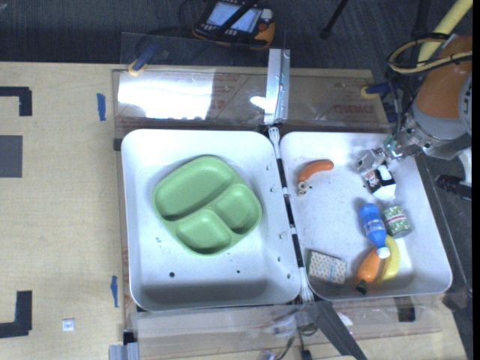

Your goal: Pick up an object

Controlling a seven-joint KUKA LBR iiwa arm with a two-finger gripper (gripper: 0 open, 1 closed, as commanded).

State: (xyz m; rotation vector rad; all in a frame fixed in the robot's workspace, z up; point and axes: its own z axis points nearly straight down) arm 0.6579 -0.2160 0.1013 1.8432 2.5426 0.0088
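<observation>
While the two-finger pincer [377,163] hangs at the right white bin's [435,265] one o'clock corner, we cannot tell its state. No object is lifted; the pick remains undone. Just below sits a small black-and-white item [381,180]. Candidates toward six o'clock: blue plastic bottle [372,223], yellow banana [391,259].

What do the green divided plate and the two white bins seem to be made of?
Green divided plate: probably moulded plastic, with a matte, even colour and soft rounded compartment edges. The left bin and right bin: likely plastic or enamelled metal; they are smooth, white and faintly glossy, with rounded corners. The view cannot settle which.
</observation>
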